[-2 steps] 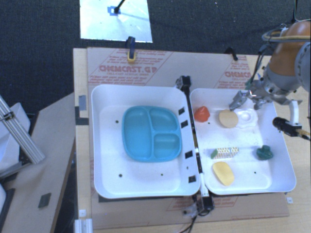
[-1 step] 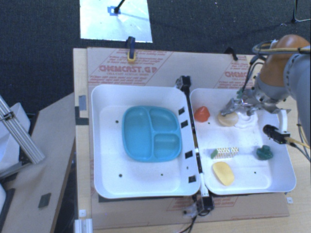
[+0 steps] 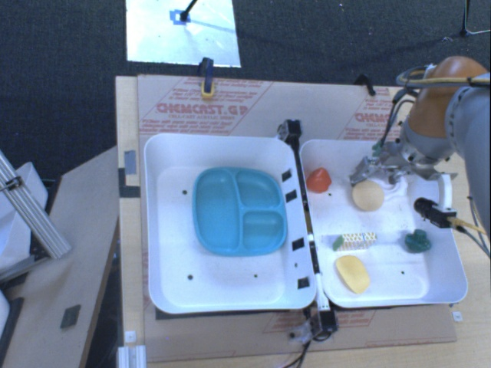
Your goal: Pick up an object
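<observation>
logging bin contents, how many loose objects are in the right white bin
5: a red-orange ball near the divider, a tan round ball beside the gripper, a small dotted white strip mid-bin, a dark green lump far right, a yellow oval piece in front. The arm may hide more.

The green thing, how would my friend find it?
Look in the right bin, the one without the blue tray. The green thing sits near its right wall, below the gripper. It is small, dark green and lumpy, unlike the smooth yellow piece.

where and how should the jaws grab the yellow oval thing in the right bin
Grip the flat yellow oval piece across its narrow width, coming straight down from above. It lies flat on the right white bin with free floor on both long sides, so a top-down pinch likely suits best.
</observation>
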Motion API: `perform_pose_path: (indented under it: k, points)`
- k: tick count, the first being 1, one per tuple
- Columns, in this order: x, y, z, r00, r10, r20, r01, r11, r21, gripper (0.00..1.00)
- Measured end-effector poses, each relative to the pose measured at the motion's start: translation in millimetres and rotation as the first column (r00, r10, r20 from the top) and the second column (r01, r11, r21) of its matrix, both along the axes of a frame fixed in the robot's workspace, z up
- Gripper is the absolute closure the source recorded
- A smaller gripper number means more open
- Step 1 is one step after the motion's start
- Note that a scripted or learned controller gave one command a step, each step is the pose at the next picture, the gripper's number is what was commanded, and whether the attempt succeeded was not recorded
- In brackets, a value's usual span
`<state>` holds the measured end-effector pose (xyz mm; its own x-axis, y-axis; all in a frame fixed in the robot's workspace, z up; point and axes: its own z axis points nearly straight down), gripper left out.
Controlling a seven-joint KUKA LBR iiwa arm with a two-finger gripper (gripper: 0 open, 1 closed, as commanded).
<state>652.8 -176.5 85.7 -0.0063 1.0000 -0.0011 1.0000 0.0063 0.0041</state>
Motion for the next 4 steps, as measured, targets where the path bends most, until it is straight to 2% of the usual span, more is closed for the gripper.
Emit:
perform_pose_path:
  k: [1, 2, 3, 4]
  points:
    - [1.3, 0.0, 11.7, 1.0, 0.002, 0.004, -0.002, 1.0, -0.001, 1.0]
    - [-7.2, -0.2, 61.6, 1.0, -0.005, 0.0, 0.005, 1.0, 0.0, 1.0]
    - [-0.8, 2.3, 124.8, 1.0, -0.001, 0.003, 0.001, 1.0, -0.001, 1.0]
    - [0.5, 2.2, 161.8, 1.0, 0.0, 0.002, 0.0, 1.0, 0.0, 1.0]
